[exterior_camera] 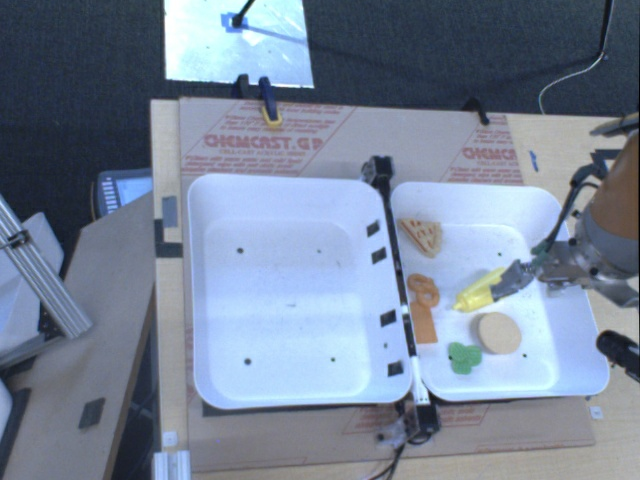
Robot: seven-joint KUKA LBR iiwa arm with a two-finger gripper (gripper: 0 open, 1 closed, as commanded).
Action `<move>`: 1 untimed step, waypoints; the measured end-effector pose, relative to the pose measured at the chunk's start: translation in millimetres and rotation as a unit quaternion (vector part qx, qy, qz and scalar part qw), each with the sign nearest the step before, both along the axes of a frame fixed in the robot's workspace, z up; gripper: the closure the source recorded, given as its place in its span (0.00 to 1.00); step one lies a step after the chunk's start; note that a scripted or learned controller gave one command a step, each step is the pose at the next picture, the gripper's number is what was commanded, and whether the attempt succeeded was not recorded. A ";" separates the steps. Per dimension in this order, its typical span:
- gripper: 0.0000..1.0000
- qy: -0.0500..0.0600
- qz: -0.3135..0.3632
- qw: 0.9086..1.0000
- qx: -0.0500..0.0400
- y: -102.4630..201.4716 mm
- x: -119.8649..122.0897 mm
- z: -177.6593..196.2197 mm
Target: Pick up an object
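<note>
Nearest the camera, along the front of the right bin (pixel 575 373), I see a small green piece (pixel 463 357) lying flat, and just beside it a round tan disc (pixel 498 333) that looks like a toy biscuit. A little further back, an orange strip (pixel 425 320) lies against the bin's left wall, with a pretzel-shaped ring (pixel 423 288) touching its upper end.

At mid-depth lies the thing I judge to be the target: a yellow oblong toy (pixel 478 292), tilted with its far end toward the right. The hand (pixel 519 274) reaches in from the right and sits at that far end, in contact with it or very nearly so. I cannot tell whether the hand is released or clenched, nor whether the yellow toy sits between its tips.

My judgement is that the toy is light, stiff plastic with a smooth, rounded skin, so it may slip or roll out of a pinch at the tapered end. A hold across its thicker middle would be safer.

Further back, a tan wedge (pixel 422 235) with a waffle pattern rests near the rear left corner. The left bin (pixel 215 298) stands alongside, touching the right one. Both rest on a board on the table (pixel 165 148).
</note>
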State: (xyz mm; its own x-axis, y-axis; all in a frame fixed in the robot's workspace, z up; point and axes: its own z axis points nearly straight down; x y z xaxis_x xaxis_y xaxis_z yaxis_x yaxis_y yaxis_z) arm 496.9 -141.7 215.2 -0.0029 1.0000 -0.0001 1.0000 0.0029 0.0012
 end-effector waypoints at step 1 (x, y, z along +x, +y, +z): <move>0.00 -0.007 -0.003 1.000 -0.005 -69.9 -1.2 116.6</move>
